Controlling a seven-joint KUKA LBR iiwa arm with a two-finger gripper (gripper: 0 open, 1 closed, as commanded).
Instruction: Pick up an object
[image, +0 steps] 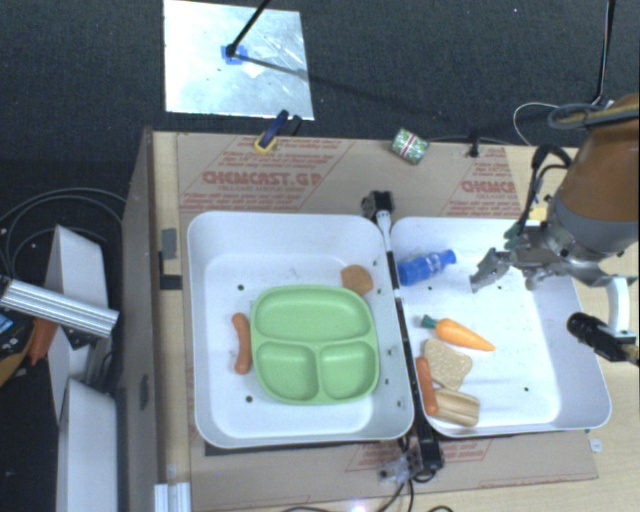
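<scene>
My gripper (513, 275) hangs over the back of the right bin (570, 400), its two fingers spread open with nothing between them. A blue bottle (425, 266) lies to its left, near the bin's back-left corner. In front of the gripper and to the left lies an orange carrot (462, 334). Nearer the front are a tan cracker (447, 364), a thin red sausage (427, 385) and a beige bun (456, 408).
The left bin (215, 250) holds a green divided plate (315, 343), a red sausage (241, 343) and a brown cookie (356, 279). A divider rail (393, 290) runs between the bins. A small green can (409, 145) and a yellow-blue clip (274, 131) lie on the cardboard behind.
</scene>
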